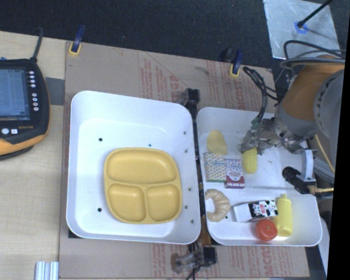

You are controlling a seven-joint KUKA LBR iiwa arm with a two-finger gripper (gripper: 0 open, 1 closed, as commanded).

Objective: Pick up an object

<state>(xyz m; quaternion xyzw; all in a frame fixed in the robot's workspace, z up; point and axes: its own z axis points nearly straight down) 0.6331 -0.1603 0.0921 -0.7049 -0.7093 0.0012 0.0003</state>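
a small yellow object (250, 160) sits just under the fingers (255, 143), whose spread i cannot tell.

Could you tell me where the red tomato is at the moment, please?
The red tomato lies in the right bin, near its front edge, touching the yellow bottle and just below the black-and-white carton.

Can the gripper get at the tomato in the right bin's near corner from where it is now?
Probably yes. The tomato lies uncovered from above, though the mustard bottle and milk carton crowd it closely, leaving the gripper little room.
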